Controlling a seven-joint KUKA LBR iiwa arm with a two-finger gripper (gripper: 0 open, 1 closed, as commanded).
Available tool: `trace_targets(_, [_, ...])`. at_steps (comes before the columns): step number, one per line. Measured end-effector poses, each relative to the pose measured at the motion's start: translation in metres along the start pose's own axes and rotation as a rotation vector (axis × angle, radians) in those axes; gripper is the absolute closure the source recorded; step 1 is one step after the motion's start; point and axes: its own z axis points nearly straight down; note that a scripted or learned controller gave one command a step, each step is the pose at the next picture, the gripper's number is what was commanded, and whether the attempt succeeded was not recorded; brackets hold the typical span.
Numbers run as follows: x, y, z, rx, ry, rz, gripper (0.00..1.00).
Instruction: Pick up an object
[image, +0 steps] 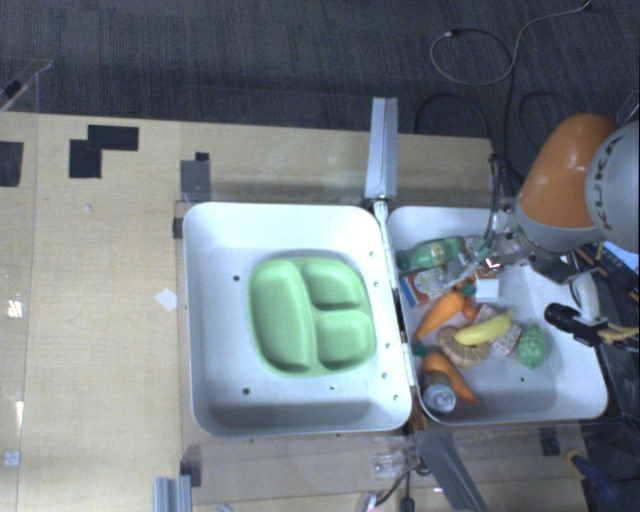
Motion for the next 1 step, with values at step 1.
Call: trace_targets(1, [-0.0028,-0.0209,-0.1119,0.027,0.013,0.009,0.0])
